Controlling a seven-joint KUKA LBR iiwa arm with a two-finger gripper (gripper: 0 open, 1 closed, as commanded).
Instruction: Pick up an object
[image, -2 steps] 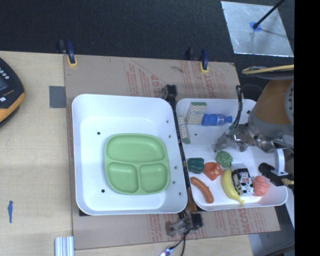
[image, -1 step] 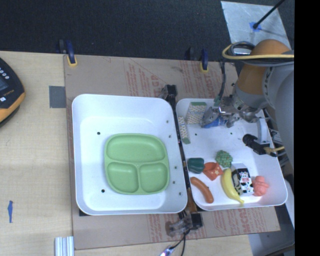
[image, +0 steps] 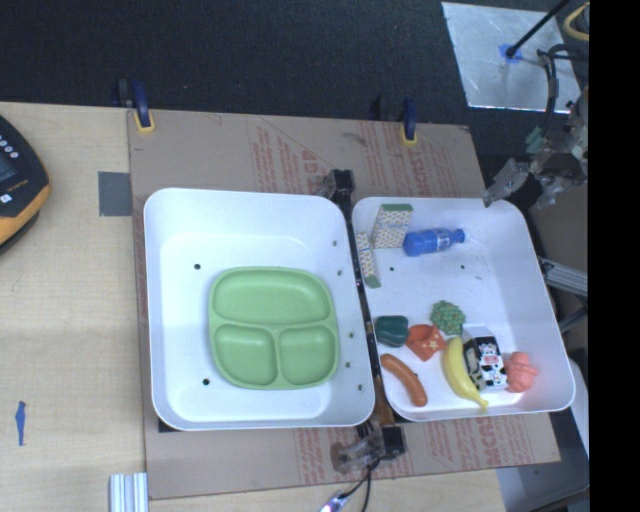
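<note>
Nearest the camera, along the front edge of the right bin (image: 540, 300), lie a sausage (image: 404, 380), a banana (image: 461, 372), a small black-and-white box (image: 486, 364) touching the banana, and a pinkish toy (image: 521, 371) just beside the box. Behind them sit a dark green pepper (image: 390, 327), a red piece (image: 424, 341) touching it, and a green broccoli-like piece (image: 448, 317). Toward the back of that bin I see a blue bottle (image: 432, 241) lying on its side, a green-topped packet (image: 391, 226) next to it, and a patterned strip (image: 367, 260) against the left wall. The left bin (image: 170, 300) holds a green divided plate (image: 272, 326) with three compartments. My gripper (image: 540, 172) hangs off the right bin's back right corner, well apart from everything inside, and I cannot tell how it is set. On the bench's far left rests a yellow and black device (image: 15, 190).
</note>
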